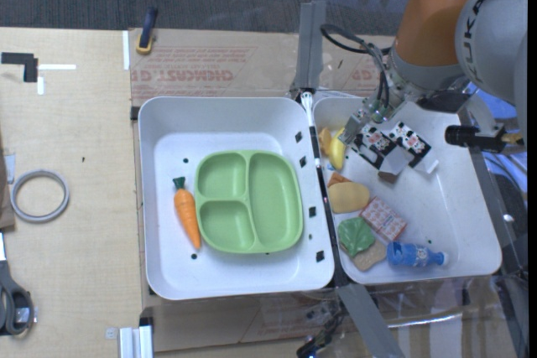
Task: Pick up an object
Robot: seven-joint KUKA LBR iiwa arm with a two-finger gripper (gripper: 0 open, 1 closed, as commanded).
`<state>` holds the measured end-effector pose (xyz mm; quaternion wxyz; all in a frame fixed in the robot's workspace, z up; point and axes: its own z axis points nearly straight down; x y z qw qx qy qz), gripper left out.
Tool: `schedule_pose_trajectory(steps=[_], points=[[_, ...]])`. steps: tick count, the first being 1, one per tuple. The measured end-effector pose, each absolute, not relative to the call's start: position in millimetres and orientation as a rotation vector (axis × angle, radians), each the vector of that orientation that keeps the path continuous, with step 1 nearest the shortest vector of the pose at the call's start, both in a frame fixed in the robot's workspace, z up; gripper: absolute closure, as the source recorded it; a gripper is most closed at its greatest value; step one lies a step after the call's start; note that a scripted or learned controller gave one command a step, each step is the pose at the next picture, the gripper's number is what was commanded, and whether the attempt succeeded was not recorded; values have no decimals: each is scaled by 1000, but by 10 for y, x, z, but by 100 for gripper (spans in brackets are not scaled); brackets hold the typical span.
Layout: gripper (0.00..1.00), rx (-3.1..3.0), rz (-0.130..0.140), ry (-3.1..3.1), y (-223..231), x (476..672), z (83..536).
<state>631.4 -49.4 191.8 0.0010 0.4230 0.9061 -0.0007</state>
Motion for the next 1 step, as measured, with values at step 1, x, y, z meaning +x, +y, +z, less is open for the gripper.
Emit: schedule_pose_trajectory(steps=[1], points=[[100,1950,-4,2461,-368,6235,2470]])
